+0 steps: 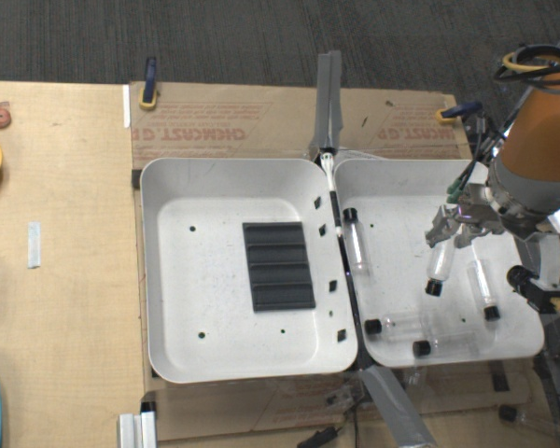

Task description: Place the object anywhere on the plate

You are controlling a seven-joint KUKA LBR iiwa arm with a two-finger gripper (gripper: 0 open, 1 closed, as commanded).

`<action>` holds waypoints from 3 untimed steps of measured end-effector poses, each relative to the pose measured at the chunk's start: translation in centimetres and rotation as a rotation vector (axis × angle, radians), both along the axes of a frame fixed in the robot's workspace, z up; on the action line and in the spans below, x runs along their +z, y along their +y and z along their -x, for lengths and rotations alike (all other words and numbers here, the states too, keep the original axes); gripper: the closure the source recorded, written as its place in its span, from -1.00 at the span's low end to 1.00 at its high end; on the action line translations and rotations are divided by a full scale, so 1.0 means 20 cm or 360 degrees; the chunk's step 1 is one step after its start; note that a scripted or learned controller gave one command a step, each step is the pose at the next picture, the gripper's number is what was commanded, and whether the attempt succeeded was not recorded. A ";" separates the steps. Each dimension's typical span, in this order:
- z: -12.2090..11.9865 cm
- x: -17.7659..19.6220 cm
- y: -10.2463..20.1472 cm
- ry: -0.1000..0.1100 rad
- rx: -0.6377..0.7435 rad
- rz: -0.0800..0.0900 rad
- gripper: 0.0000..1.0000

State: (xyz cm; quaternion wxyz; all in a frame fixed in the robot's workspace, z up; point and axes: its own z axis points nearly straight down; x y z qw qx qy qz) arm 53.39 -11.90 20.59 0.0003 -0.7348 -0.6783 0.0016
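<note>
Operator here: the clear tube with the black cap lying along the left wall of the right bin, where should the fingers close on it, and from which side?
Grip the clear tube at mid-length on its transparent body, coming straight down from above. It lies flat, running along the right bin wall, so the fingers should probably close across its narrow width. The wall leaves little room on that side, so a slip seems likely.

- You see the gripper [451, 241] over the right bin [392, 187], a clear tube [438, 271] between its fingers;
- the black ridged plate [278, 266] lies in the left bin [173, 250]
</note>
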 end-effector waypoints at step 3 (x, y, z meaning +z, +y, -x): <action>-0.05 -0.22 1.18 0.0005 0.0258 0.0000 1.00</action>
